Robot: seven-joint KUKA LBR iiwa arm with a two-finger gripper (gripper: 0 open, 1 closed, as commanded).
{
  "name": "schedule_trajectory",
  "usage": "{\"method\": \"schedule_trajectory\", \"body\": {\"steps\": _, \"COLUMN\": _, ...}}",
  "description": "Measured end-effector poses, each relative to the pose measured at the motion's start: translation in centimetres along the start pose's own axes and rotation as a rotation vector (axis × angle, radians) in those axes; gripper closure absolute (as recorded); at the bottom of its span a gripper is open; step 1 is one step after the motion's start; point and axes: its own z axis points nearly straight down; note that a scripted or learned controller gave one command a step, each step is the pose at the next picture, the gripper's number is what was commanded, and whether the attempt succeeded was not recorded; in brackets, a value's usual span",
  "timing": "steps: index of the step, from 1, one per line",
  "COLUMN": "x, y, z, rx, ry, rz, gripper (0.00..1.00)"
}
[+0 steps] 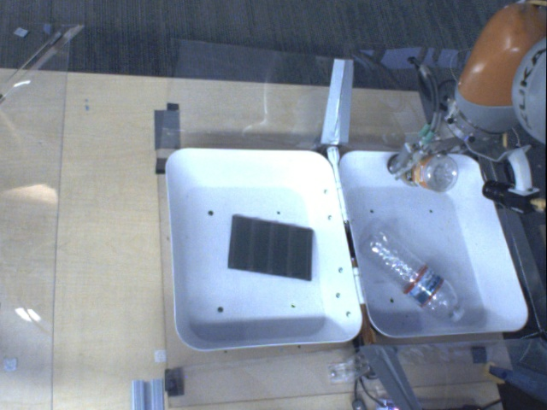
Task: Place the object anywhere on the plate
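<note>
White plastic forms the two shallow bins that are seen side by side on a pale wooden bench [85, 229]. On the floor of the left bin [197, 314], a dark ribbed rectangular plate [271, 247] is laid flat, roughly at the centre and slightly turned against the bin's walls. In the right bin [496, 254], a clear plastic bottle [414, 277] is found lying on its side, set diagonally, with a label band of red and blue near its lower right end; it is well apart from the plate, with the bins' shared walls between them. The arm [500, 58], grey with an orange band, is seen at the upper right, and its gripper [413, 159] is held over the far corner of the right bin. Something small, clear and partly orange [432, 172] is seen just beside the gripper tip, but what it is cannot be made out. Whether the jaws are spread or pressed together cannot be told. The bottle is not touched by the gripper and lies nearer the front of the bin.
</note>
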Motion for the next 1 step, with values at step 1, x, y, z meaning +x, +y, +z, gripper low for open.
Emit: {"method": "schedule_trajectory", "body": {"steps": 1, "x": 6.84, "y": 3.32, "z": -2.20, "rx": 0.004, "ry": 0.002, "rz": 0.216, "gripper": 1.00}}
